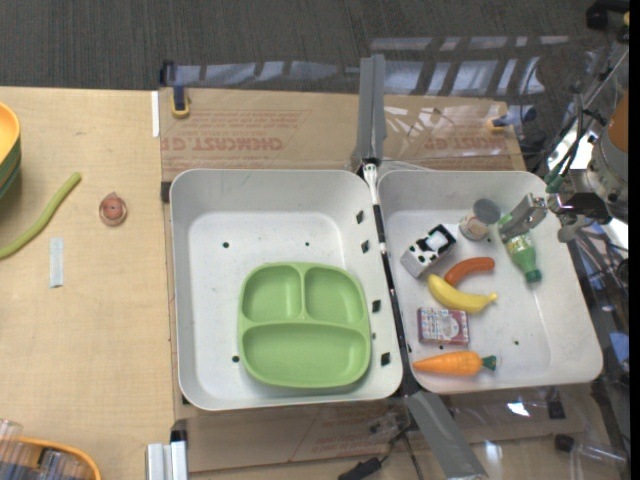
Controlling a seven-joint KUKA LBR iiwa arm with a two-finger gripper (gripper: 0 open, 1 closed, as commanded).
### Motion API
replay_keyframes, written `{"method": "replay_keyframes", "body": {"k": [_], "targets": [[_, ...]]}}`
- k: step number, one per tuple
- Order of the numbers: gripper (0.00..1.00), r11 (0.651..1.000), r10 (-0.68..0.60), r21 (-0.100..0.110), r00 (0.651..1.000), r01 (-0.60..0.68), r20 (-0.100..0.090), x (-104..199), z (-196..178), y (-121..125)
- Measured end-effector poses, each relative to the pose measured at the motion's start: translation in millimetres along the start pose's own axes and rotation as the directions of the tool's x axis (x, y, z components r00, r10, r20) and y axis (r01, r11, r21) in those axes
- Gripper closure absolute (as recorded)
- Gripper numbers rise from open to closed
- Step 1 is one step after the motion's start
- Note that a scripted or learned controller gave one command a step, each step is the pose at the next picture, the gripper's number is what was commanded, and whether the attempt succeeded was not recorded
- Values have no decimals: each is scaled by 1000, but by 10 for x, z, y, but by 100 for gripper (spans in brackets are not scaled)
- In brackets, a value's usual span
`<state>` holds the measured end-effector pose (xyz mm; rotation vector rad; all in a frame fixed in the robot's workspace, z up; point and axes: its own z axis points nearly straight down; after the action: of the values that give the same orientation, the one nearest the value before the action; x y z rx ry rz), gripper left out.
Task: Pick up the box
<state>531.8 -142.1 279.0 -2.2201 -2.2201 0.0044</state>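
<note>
Near rim: carrot [453, 364], just behind it the box [442, 325], small, pink, flat in the right bin [570, 353], bare floor to its right. Farther: banana [461, 294], then bottle [523, 258]. At far right, gripper [548, 211]; opening impossible to tell.

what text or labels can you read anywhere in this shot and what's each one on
"CHEMCAST GP": red print on the cardboard sheet behind the bins, upside down from this camera, letters only roughly legible.
Fainter red print on the cardboard by the right bin: too blurred to read.
Small pink box in the right bin: printed front, too small to read.
Black-and-white box: pattern, no readable words.
</note>
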Motion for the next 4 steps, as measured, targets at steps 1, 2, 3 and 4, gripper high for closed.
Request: {"method": "replay_keyframes", "body": {"k": [1,2,3,4], "targets": [[0,1000,-12,1,1000,12,0,371,238,-264],[0,994,-109,0,994,109,0,700,877,-544],[0,998,-65,-2,998,65,0,990,882,-536],[0,998,-63,-2,998,63,0,1152,881,-535]]}}
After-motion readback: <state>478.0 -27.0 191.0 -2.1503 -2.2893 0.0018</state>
